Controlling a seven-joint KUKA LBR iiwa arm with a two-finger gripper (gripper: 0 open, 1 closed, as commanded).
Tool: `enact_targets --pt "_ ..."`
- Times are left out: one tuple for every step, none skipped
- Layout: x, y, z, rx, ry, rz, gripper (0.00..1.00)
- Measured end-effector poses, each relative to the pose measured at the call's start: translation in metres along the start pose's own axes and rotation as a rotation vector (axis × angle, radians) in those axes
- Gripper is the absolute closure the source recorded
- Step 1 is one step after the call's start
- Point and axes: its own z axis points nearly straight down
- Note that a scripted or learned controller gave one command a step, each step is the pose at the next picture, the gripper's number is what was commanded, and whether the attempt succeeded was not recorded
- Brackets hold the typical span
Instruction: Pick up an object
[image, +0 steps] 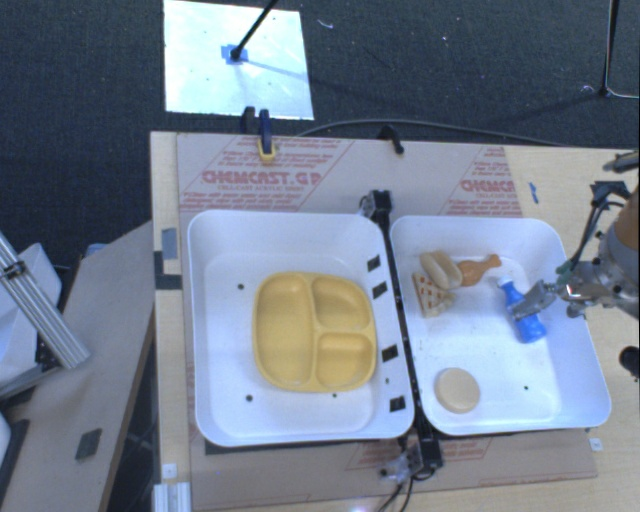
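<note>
The right bin (560, 400) holds several toy foods. A blue bottle (522, 312) lies near its right wall. A tan drumstick (476, 268), a pale bun (438, 266) and a waffle piece (430, 296) sit together at the bin's far left. A round beige biscuit (458, 390) lies near the front. My gripper (548, 293) reaches in from the right edge, low over the bin, and its tip is right against the upper right side of the blue bottle. I cannot make out whether the bottle is held.
The left bin (215, 300) holds a yellow divided plate (315, 330). A black clip strip (390, 300) runs between the two bins. A blue and yellow clamp (264, 135) sits at the bench's far edge. A bare stretch of the right bin's floor lies between the biscuit and the bottle.
</note>
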Motion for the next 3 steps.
enact_targets --pt "0.000 0.009 0.048 0.001 0.000 0.000 0.00" --pt "0.000 0.015 0.090 -0.002 -0.002 0.001 0.00" --pt "0.000 0.016 0.078 -0.005 -0.003 0.000 1.00"
